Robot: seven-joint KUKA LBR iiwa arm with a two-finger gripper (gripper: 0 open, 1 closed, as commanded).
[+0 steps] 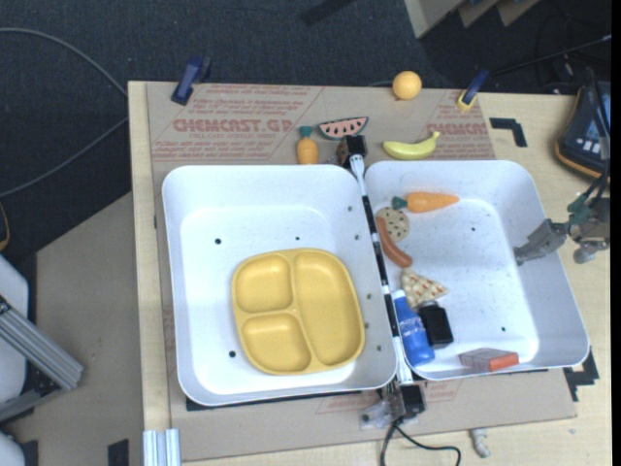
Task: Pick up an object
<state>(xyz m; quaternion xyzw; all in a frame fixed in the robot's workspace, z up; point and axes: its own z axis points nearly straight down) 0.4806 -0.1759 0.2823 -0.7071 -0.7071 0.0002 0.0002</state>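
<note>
The right bin (543, 289) holds several small things. An orange carrot (432, 201) lies near its far wall. A round brown cookie (393, 223), a red sausage (395, 250) and a tan wedge (424, 287) line its left side. A blue bottle (411, 330) and a black block (436, 324) sit near the front left. By the front wall lies a grey and orange piece (490, 360). My gripper (548, 241) hangs over the bin's right rim, apart from all of them, with nothing seen in it.
A yellow divided plate (296, 311) lies in the left bin (194, 260). Behind the bins on the board are a banana (411, 147), a watermelon slice (344, 125), a small orange fruit (308, 149) and an orange ball (408, 85). Blue clamps (189, 81) grip the board's far edge.
</note>
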